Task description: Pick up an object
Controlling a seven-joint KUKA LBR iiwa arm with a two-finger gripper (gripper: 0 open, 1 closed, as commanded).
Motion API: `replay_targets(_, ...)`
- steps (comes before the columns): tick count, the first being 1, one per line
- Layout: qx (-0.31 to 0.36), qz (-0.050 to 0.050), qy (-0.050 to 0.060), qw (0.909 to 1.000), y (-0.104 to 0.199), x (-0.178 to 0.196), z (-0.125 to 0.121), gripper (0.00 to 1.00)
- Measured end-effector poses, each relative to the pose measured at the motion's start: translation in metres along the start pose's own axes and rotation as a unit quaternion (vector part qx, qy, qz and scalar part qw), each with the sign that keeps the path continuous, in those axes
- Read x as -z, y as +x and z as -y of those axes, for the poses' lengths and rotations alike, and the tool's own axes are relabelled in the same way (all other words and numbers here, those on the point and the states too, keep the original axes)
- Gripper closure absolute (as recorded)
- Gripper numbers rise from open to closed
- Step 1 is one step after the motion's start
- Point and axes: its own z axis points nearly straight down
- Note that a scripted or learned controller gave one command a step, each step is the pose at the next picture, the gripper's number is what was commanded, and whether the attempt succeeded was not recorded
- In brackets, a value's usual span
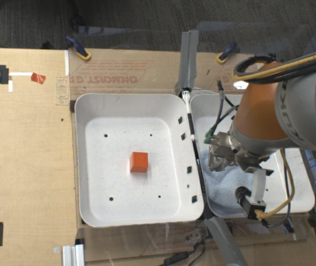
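An orange-red cube [139, 162] sits near the middle of the left white bin [91, 148]. My gripper [220, 160] hangs low over the left part of the right bin [305, 195], above a pale blue cloth-like thing [230, 186] on that bin's floor. A small green patch [208, 139] shows just left of the wrist. The arm's orange band and grey body cover most of the right bin.
A raised divider with black clips [192, 143] separates the two bins. Cables loop around the wrist [283, 204]. Clamps [79, 47] hold cardboard at the back. A wooden board [19, 148] lies to the left.
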Motion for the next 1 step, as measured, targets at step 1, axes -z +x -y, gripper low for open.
replay_targets(1,-0.087,-0.001,0.0,0.9962,-0.0351,-0.0088,-0.0058,1.0)
